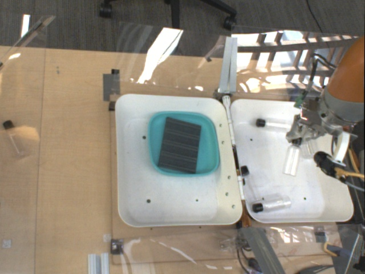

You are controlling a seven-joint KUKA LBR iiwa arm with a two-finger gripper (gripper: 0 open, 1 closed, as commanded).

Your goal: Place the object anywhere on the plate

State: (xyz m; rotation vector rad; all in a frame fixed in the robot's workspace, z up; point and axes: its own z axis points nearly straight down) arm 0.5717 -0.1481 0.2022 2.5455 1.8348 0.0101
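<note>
3 clear tubes lie near the arm.

Arm cut off by the right edge, above the right bin. Jaws over that bin too blurred and small to tell open from closed. Office chair beyond the desk cropped by the top edge, base alone showing. Cables below the right bin cut at the bottom.
</note>
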